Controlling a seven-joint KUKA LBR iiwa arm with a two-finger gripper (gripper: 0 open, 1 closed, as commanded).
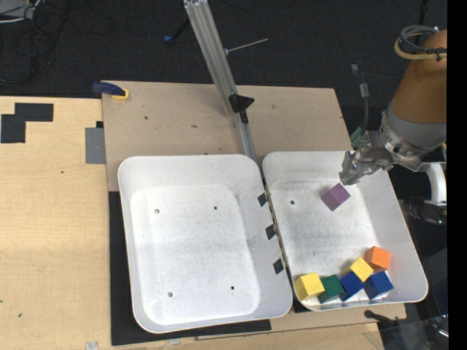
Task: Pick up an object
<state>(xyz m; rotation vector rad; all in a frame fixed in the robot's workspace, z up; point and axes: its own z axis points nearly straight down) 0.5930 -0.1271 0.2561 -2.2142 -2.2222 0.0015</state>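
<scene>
A purple block (336,196) lies tilted in the upper middle of the right bin (310,163). My gripper (350,173) hangs just above and to the right of it, its tip close to the block's upper corner. I cannot make out contact between them. Several more blocks are bunched in the bin's near right corner: an orange block (378,257), a yellow block (360,269), two blue blocks (378,284), a green block (330,288) and a second yellow block (309,284).
The left bin (128,188) sits beside the right one, joined by black clips (270,231). A slanted aluminium rail (215,57) rises behind the bins. A blue and yellow clamp (110,90) lies on the bench's far left corner.
</scene>
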